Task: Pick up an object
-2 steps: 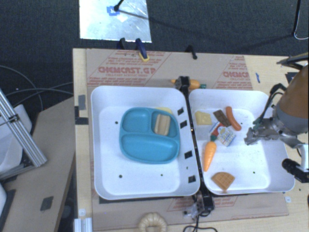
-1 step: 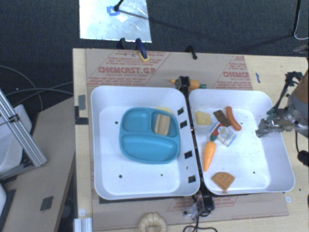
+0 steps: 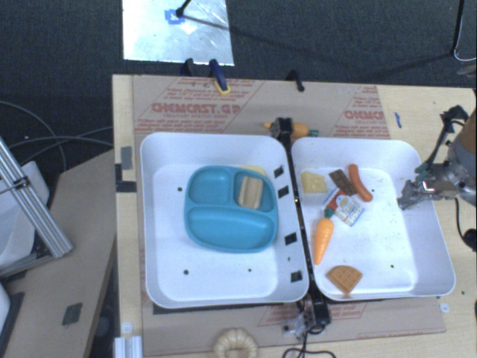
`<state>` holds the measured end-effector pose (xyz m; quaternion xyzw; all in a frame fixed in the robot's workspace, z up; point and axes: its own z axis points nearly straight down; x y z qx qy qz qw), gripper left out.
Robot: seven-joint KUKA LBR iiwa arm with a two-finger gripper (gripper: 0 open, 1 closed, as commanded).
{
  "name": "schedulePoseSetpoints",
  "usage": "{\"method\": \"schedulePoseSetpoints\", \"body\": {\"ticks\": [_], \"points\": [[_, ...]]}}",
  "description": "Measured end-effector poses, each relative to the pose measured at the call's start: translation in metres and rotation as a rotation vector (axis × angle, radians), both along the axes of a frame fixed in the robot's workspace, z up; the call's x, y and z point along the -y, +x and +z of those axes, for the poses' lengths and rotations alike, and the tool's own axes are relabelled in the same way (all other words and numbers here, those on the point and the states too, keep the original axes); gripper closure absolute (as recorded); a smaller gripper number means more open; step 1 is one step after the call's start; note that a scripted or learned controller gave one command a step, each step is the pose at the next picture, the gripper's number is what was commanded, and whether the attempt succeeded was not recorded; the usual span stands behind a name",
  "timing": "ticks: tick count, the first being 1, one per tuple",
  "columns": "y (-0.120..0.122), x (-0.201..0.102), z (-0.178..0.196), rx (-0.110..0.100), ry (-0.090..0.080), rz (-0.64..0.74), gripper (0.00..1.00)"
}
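While my hand (image 3: 411, 194) hovers at the right bin (image 3: 428, 222), grip unreadable, I see a carrot (image 3: 322, 239), sausage (image 3: 360, 183) and waffle (image 3: 344, 278) inside. The left bin (image 3: 168, 274) holds a blue tray (image 3: 223, 218).

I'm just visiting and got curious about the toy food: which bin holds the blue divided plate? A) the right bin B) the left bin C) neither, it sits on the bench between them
B: the blue divided plate lies flat inside the left bin, while the carrot and sausage lie in the right bin.
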<state>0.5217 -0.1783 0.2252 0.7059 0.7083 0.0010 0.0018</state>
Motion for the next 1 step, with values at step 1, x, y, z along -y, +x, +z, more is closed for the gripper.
{"method": "schedulePoseSetpoints", "body": {"ticks": [1], "points": [[0.0352, -0.0506, -0.0065, 0.0, 0.002, 0.007, 1.0]]}}
